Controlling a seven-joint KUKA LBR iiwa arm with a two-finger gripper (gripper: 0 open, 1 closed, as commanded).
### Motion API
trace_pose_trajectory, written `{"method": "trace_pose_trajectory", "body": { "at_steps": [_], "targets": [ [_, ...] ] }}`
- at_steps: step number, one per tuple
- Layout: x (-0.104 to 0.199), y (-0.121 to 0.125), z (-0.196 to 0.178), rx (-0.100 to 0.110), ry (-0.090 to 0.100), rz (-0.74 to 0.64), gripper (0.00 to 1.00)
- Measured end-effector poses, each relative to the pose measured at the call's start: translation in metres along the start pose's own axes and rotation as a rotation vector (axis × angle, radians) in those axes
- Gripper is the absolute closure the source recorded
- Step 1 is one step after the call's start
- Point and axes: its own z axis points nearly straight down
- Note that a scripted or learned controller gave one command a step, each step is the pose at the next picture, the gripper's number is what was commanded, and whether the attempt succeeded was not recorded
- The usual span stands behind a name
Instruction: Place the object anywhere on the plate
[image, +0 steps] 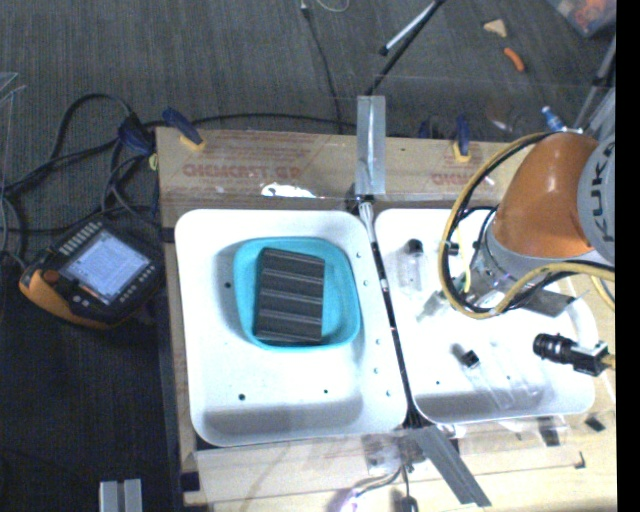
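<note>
The surface (300, 165) holds two white bins. The arm (545, 205) hangs over the right bin (520, 385), and its end effector (478, 290) is tucked underneath, so I cannot tell its state. In the left bin (215, 400), a dark ridged block (291, 295) lies flat on the blue plate (343, 300).

1. Dark grey, ridged in four bands: the block (291, 295).
2. Light blue: the plate (343, 300) (square, under the block).
3. White, dotted with a few dark specks: both bins (290, 400).
4. Grey with an orange band: the arm (545, 205).
5. Pale wood: the bench (260, 165).
</note>
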Motion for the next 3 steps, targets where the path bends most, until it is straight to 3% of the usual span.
{"method": "trace_pose_trajectory", "body": {
  "at_steps": [1, 2, 3],
  "targets": [
    [0.000, 0.000, 0.000, 0.000, 0.000, 0.001, 0.00],
    [-0.049, -0.039, -0.057, 0.000, -0.003, 0.039, 0.00],
    [-0.083, -0.085, 0.012, 0.002, -0.001, 0.471, 0.00]
  ]
}}
